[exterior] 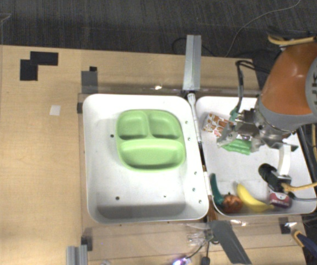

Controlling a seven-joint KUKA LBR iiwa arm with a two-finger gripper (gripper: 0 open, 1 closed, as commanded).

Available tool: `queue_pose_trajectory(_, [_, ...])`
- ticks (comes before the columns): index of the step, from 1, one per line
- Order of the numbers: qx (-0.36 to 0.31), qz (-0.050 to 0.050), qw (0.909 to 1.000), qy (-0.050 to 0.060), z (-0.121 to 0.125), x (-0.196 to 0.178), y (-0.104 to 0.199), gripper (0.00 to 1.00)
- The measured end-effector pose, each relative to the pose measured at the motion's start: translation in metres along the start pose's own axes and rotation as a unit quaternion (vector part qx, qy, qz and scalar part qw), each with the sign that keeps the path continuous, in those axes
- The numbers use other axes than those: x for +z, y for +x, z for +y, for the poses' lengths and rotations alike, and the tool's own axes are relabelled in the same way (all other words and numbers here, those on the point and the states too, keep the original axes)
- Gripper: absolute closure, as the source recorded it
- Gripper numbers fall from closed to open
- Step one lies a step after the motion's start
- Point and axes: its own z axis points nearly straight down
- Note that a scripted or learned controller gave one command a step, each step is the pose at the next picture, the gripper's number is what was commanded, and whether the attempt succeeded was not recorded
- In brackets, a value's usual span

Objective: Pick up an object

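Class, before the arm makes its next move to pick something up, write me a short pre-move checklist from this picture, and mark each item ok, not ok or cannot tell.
1. Gripper is over the right bin: ok.
2. Green object sits close beneath the gripper: ok.
3. Object seen between the jaws: cannot tell.
4. Banana and red fruit lie apart from the gripper, near the front wall: ok.
5. Green tray rests in the left bin, away from the arm: ok.

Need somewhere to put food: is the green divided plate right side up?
Yes: the green divided plate lies flat in the left bin, three hollows facing up.
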Motion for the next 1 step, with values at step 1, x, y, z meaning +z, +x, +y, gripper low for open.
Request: queue_pose_trajectory(1, [0.152, -0.001, 0.9883, 0.001, 0.0104, 0.0074, 0.0739, 1.0])
